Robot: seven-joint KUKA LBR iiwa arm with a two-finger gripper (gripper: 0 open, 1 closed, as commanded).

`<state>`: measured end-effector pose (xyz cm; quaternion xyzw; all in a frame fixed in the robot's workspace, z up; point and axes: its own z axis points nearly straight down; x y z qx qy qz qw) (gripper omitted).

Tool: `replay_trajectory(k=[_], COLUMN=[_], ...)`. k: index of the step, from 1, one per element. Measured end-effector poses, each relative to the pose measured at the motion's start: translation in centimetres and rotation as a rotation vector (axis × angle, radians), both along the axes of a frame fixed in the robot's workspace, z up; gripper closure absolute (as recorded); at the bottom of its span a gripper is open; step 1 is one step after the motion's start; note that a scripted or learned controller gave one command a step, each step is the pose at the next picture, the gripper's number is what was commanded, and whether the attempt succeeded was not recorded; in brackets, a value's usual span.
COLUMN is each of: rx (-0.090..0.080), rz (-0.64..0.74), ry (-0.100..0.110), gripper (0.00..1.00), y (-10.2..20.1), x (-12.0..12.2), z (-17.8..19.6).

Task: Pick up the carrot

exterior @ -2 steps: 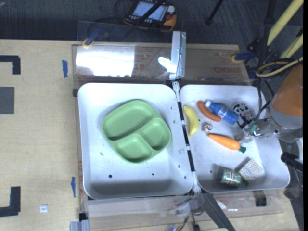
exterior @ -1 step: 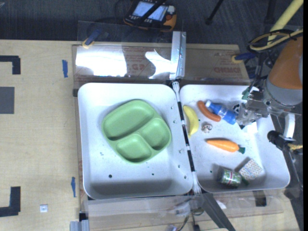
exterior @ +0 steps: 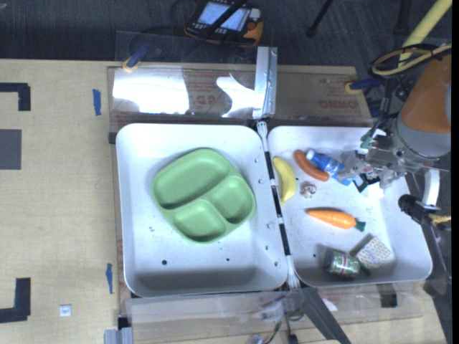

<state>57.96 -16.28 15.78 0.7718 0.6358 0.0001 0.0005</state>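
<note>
Near the front lies a green can (exterior: 343,264); beyond it the smooth tapered carrot (exterior: 332,218); jaws' (exterior: 367,174) state unreadable.

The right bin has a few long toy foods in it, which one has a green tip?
The carrot, the orange one lying mid-bin with a green stub at its right end. The banana is plain yellow, and the sausage is red-orange with no green.
</note>
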Motion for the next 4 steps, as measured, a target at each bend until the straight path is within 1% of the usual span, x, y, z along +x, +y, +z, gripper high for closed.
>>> replay_trajectory(k=[1, 2, 3, 4], rx=[0.002, 0.001, 0.0, 0.002], rz=[0.424, 0.422, 0.3, 0.396], ry=[0.001, -0.002, 0.0, 0.003], gripper=[0.0, 1.0, 1.0, 1.0], y=[2.7, 2.7, 5.1, 7.7], x=[-7.1, -7.1, -7.0, -9.7], z=[-5.7, -4.7, 4.5, 2.6])
